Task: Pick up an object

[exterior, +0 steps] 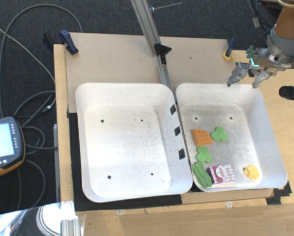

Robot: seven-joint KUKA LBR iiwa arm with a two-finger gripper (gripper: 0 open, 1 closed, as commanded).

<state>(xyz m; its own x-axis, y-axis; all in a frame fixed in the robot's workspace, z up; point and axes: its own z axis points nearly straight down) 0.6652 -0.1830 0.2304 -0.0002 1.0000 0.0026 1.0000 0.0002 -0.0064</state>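
The arm reaches in from the far right, its orange band showing above the grey wrist. The gripper hangs at the far right corner of the scene, its two fingers spread apart and pointing downward, nothing between them.

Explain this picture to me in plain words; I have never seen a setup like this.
One camera fixed above a bench looks down at a slant. A robot arm, grey with an orange band, reaches in from the right. Its gripper hangs above the far rim of the right bin, with open jaws and nothing between them. Two shallow white bins sit side by side. The right bin holds an orange piece, three green pieces, a small yellow thing and a small printed packet. A handheld screen lies off the bench, at left.
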